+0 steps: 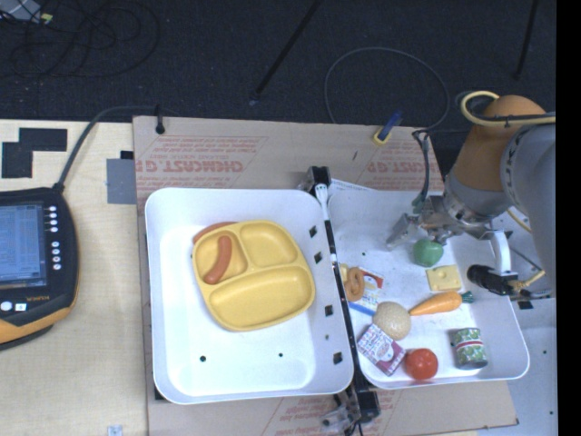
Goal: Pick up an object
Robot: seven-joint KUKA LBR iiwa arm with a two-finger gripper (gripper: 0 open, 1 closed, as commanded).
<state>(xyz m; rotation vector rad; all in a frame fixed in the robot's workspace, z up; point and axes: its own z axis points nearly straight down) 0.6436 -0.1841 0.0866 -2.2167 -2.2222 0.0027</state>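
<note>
Tomato up front aside, I am at the reach step, poised over the green ball.

That ball lies toward the far side of the right bin, with my fingers just above it, spread apart as far as I can make out and gripping nothing. A yellow cheese slice sits just beside the ball and a carrot lies nearer the camera. Next, I judge, comes a straight drop so the ball sits between them, then a squeeze without nudging the slice.
</note>
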